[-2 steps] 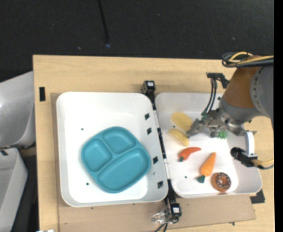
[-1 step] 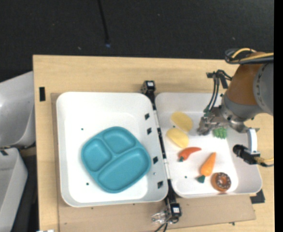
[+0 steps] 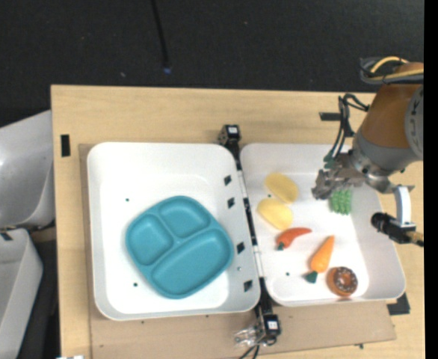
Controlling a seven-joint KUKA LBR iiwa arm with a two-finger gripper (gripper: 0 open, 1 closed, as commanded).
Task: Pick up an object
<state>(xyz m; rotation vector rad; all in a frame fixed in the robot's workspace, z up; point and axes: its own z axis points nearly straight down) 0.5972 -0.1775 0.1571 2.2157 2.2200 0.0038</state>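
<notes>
A pale wooden bench (image 3: 167, 114) carries two shallow white bins side by side, their inner walls touching. The left bin (image 3: 107, 170) holds a smooth blue divided plate (image 3: 179, 246) near its middle, with bare floor around it. The right bin (image 3: 383, 264) has open floor along its far edge. The grey arm (image 3: 387, 129) reaches over its right side; the gripper (image 3: 331, 185) hangs beside a bumpy green toy (image 3: 341, 201), its grip impossible to judge. Mid-bin lie two rounded yellow pieces (image 3: 279, 200), a red pepper (image 3: 293, 236), and an orange carrot (image 3: 321, 256). A brown doughnut (image 3: 342, 280) sits near the front edge.
</notes>
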